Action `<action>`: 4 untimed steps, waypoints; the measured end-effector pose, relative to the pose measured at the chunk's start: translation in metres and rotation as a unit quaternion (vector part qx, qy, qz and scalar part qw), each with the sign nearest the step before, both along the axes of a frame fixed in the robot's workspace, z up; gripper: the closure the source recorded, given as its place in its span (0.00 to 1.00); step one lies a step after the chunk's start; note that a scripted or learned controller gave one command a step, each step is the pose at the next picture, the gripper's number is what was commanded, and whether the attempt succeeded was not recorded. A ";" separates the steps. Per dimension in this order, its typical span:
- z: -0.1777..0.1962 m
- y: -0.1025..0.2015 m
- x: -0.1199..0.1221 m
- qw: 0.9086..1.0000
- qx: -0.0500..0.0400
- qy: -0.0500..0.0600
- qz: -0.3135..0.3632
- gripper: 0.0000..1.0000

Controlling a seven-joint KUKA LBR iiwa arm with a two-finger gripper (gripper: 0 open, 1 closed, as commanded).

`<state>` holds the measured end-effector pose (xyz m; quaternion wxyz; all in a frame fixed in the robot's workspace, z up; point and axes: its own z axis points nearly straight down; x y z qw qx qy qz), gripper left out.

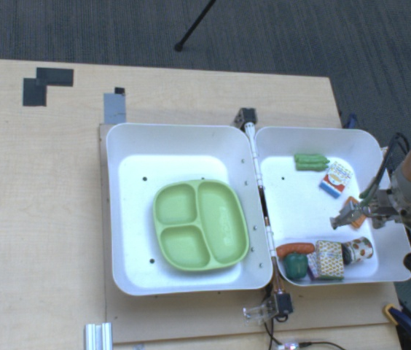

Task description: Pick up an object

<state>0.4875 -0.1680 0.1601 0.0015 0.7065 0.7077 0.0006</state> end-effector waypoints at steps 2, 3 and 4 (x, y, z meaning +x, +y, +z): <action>-0.063 0.030 0.002 1.000 -0.001 -0.003 0.001 1.00; -0.063 0.031 0.002 1.000 0.000 -0.003 0.001 0.00; -0.054 0.031 0.003 1.000 -0.001 -0.004 0.003 1.00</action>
